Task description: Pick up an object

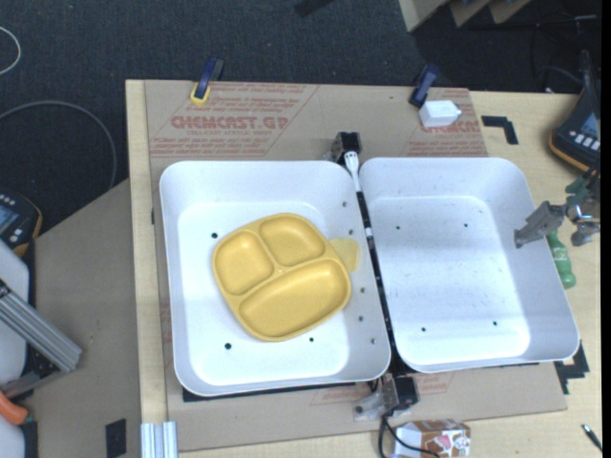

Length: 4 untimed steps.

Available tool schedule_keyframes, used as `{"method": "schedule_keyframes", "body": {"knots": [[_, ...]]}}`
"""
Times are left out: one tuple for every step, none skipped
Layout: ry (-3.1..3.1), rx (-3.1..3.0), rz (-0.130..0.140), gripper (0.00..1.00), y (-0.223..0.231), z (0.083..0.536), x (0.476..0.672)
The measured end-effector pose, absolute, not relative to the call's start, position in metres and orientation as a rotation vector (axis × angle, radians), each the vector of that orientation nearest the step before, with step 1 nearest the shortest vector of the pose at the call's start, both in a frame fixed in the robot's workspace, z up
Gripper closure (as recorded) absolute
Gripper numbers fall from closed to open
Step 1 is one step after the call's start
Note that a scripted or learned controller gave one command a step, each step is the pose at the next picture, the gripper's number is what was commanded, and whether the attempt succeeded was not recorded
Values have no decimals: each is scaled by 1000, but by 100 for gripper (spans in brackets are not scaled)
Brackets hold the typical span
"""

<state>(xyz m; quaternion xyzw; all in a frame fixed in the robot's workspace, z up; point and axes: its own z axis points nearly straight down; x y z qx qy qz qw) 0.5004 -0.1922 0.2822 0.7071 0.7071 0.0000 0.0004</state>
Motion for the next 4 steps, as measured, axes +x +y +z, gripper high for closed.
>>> {"method": "schedule_keyframes", "body": {"knots": [[2214, 2201, 19, 0, -146, 502, 480], [2218, 2213, 4, 100, -148, 503, 480], [2229, 2228, -9, 100, -124, 387, 479], [2238, 2214, -3, 100, -26, 352, 484]]}}
